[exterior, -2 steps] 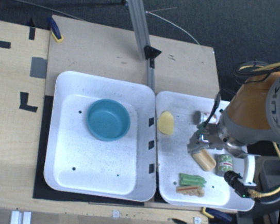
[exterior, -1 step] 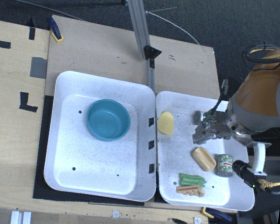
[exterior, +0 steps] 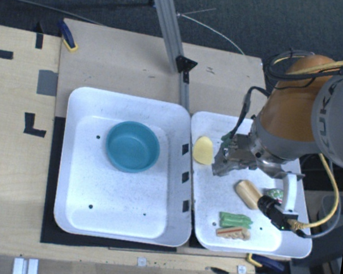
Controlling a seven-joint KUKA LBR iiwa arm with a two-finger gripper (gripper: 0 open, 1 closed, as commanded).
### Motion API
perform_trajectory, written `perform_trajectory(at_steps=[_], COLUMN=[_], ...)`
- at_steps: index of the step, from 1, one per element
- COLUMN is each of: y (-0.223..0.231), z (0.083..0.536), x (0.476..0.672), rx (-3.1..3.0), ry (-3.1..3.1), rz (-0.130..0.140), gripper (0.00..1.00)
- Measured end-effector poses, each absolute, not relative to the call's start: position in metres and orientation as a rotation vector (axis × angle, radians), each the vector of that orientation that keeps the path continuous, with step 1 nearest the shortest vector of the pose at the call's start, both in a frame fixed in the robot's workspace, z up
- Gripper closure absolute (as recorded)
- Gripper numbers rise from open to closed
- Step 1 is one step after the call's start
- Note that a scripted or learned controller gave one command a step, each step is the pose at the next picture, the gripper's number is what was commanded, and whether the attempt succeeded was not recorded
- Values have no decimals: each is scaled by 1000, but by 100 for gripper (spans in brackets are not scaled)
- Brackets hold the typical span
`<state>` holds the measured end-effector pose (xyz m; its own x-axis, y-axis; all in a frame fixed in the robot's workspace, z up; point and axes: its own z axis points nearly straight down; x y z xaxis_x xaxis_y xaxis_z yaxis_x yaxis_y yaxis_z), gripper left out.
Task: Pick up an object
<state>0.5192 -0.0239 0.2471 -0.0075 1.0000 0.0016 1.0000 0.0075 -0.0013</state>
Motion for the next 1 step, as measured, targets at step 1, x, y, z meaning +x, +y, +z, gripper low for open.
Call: perform_trajectory(at_steps=[1], y=[34], z=[234], x=[508], rx=[-2211], ry=[-2227], rz=[4], gripper=[100])
